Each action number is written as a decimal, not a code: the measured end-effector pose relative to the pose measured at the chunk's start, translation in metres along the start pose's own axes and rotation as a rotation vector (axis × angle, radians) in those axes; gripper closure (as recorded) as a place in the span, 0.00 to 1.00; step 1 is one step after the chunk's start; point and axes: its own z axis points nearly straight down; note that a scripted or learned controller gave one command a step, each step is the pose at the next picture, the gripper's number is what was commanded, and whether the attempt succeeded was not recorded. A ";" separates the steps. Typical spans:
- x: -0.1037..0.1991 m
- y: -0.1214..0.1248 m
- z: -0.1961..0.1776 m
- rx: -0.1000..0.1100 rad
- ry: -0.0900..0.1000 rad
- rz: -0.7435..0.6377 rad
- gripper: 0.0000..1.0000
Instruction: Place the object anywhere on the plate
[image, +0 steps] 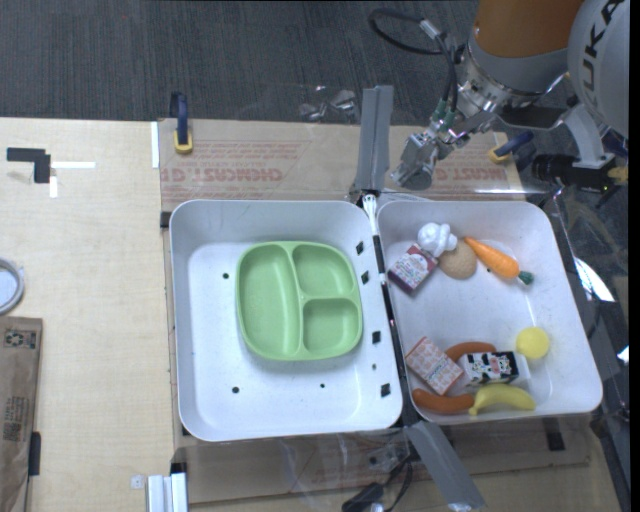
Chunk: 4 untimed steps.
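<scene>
The green plate (300, 300), with three compartments, lies bare in the middle of the left bin (190, 330). No object is on it yet, and which toy is meant cannot be told. The candidates all lie in the right bin (575, 330): at its twelve o'clock a white figure (436, 238), a small carton (411, 270), a tan round piece (459, 262) and a carrot (492, 258) slanting from ten toward four; at six o'clock a pink box (432, 364), a sausage (450, 402), a cow-print carton (492, 367), a banana (503, 400), and a yellow ball (533, 342) at four. The gripper (418, 165) hangs beyond the bins' far rim, above the divider, with nothing visible between its fingers; how wide they stand I cannot tell. From it, the nearest toys lie toward six o'clock and the plate toward seven, so I judge the pick must come first, then a carry toward nine o'clock across the divider.
</scene>
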 end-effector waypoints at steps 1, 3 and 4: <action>0.096 0.015 0.099 0.003 0.002 -0.030 1.00; 0.073 -0.065 0.133 0.003 0.003 0.088 0.00; 0.073 -0.065 0.133 0.003 0.003 0.088 0.00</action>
